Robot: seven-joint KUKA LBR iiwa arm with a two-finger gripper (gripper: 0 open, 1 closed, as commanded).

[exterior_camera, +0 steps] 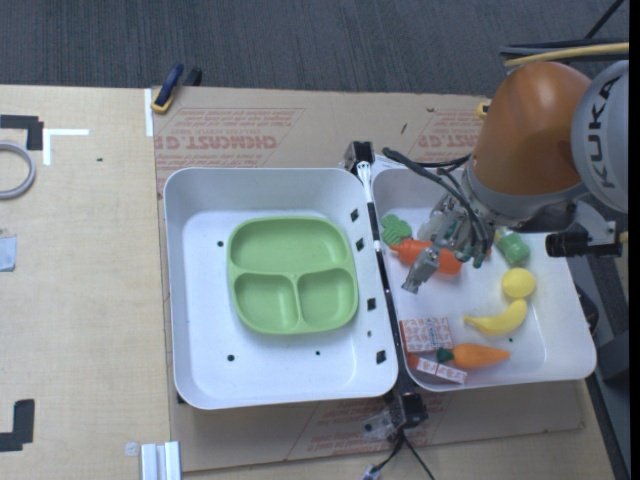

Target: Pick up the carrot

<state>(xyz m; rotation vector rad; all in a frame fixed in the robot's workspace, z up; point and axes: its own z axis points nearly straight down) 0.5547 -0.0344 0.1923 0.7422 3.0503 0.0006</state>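
**A:** Where are you with the carrot?

**B:** My hand [432,264] is low in the right bin [560,363], sitting right over an orange carrot [415,251] near the bin's upper left, just beside a green leafy piece [395,228]. The fingers are touching or very close to it, but I can't tell whether they're spread or pinched, and I don't see the carrot clearly between them. So I judge the grasp as not yet proven, and the lift is all to do.

**A:** Is that the only carrot?

**B:** No, a second carrot [478,355] lies at the bin's near edge, well apart from my hand, next to a small printed box [425,332].

**A:** Anything crowding you?

**B:** A banana [498,318] and a lemon [518,284] sit to the right, with a green item [514,248] above them. My own cables hang over the spot, and the bin wall is close on the left. The left bin [195,368] holds a green divided plate [293,274]; the desk [80,318] beyond it doesn't matter here.
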